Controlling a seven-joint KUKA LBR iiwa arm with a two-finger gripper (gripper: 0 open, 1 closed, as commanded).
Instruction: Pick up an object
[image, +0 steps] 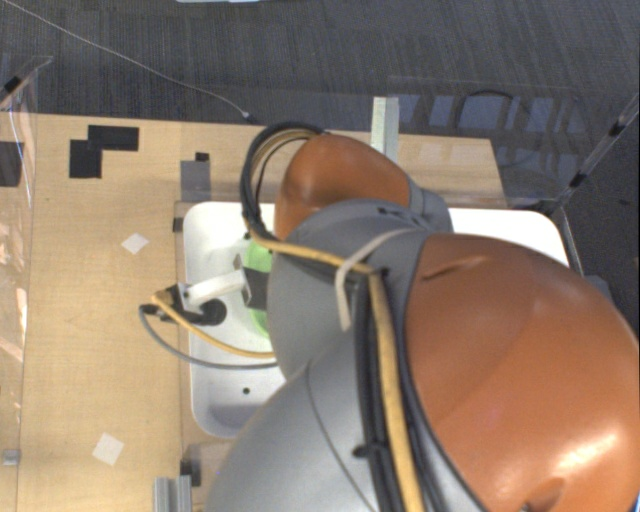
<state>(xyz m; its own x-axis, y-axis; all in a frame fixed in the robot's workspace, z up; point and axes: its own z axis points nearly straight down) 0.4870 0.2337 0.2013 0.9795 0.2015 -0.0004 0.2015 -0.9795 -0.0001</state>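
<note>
1. Looking down past the arm (440, 360), we find its grey and orange bulk covering most of the left bin (215, 395) and nearly all of the right bin (530, 228), so we judge the risks from very little.
2. We see a bright green object (260, 258) inside the left bin, near that bin's middle, peeking out from under the wrist; a second green sliver sits just below it, and we cannot say whether the two are one thing.
3. We cannot tell whether the claw is apart, together or clamped on anything: the wrist hides it wholly.
4. We think the main risk is a miss: if the claw comes down off-centre, it may push the green object aside rather than take it.
5. We also worry about the bin wall nearby; an object nudged against it could wedge or tip out of reach.
6. We note a yellow and grey cable (190, 318) looping out over the bin's left rim above the table (90, 330); in our judgement it could snag the rim or drag across the contents as the arm moves.
</note>
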